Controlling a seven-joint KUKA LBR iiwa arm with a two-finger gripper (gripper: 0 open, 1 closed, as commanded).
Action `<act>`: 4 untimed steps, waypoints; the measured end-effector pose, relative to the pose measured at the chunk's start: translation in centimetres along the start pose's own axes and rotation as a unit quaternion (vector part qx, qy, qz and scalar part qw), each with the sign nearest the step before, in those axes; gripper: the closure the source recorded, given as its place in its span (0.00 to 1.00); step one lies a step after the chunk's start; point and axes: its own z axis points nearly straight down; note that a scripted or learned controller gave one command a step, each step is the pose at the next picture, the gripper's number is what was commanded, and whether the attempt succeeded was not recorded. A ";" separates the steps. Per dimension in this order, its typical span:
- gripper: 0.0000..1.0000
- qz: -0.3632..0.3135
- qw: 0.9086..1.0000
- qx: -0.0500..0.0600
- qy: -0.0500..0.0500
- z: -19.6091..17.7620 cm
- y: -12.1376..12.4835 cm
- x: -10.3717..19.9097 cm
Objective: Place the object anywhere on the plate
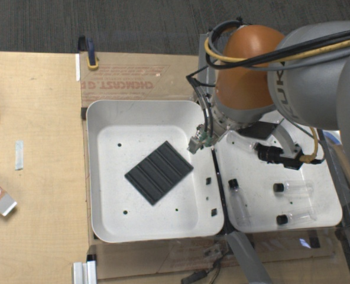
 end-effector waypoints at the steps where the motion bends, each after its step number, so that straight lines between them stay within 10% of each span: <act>1: 0.00 0.000 1.000 0.000 0.000 0.0 0.0 0.0; 2: 1.00 0.000 1.000 0.000 0.000 -0.8 0.0 -0.1; 3: 0.00 0.000 1.000 0.000 0.000 -0.8 0.0 -0.1; 4: 1.00 0.000 1.000 0.001 -0.001 -1.6 -0.1 -0.3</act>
